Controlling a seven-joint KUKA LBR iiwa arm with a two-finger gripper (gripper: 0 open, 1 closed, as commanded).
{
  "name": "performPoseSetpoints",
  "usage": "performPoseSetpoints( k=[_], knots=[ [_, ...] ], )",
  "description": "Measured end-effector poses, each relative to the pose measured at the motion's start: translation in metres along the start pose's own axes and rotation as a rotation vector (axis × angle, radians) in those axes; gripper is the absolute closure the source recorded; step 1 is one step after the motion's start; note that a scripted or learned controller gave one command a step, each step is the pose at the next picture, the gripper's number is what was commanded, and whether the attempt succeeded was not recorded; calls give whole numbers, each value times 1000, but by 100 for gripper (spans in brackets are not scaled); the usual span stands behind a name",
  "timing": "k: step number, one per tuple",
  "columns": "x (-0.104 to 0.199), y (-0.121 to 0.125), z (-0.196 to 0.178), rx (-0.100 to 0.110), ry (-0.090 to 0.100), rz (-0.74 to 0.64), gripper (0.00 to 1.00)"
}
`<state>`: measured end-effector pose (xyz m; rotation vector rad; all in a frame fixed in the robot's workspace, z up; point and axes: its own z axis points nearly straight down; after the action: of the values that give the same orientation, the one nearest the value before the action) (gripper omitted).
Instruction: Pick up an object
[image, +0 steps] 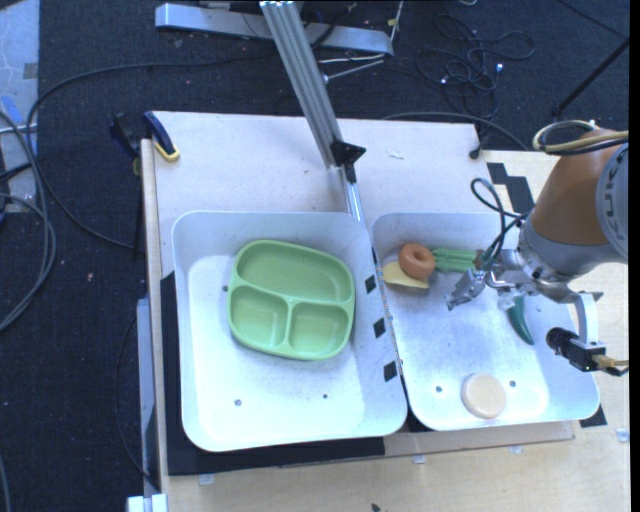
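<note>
Over the right bin (560, 405), near the worktop's right edge, the claw (468, 290) hangs low with its fingers spread and nothing between them.
From the fixed camera: a doughnut (417, 262) on a yellow wedge (404, 281) lies just beside the claw toward the bin's back-left corner, a green piece (452, 260) behind it, a dark green piece (523, 322) under the wrist, a cream disc (484, 395) near the front edge. The left bin holds a green tray (292, 299). Closing here likely catches only air, since the claw sits beside the doughnut, not around it.
</note>
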<state>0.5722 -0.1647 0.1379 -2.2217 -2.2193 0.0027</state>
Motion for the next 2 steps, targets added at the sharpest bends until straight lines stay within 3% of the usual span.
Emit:
performPoseSetpoints(
  k=[1, 2],
  knots=[
    [0, 1, -13, -4, -1, -1, 100],
    [0, 5, -56, -7, -1, -3, 100]
  ],
)
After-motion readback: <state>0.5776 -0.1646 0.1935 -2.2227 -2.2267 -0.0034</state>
